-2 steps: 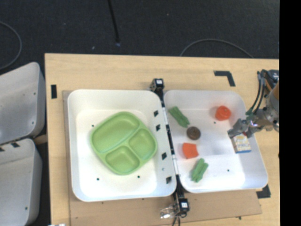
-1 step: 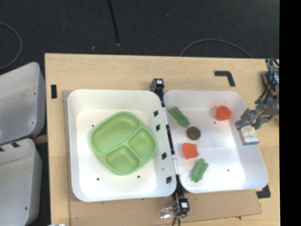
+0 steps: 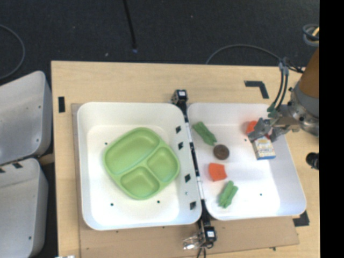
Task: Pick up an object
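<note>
Box (image 3: 265,150), small, white with blue print, lies in the right bin (image 3: 285,198) near its far right side, directly under the gripper (image 3: 262,130). Judged light and stiff; best gripped across its narrow sides. Gripper state cannot be determined; nothing is visibly held. A red item (image 3: 250,127) sits just beside.

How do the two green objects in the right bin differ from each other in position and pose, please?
The upper green piece lies near the bin's top left, close to the divider; the lower green piece lies toward the bottom, below the orange block. The upper green piece slants down to the right, while the lower green piece slants down to the left. The upper one looks duller, the lower one brighter. Both are elongated, lie flat in the right bin, and sit apart from the gripper.
</note>
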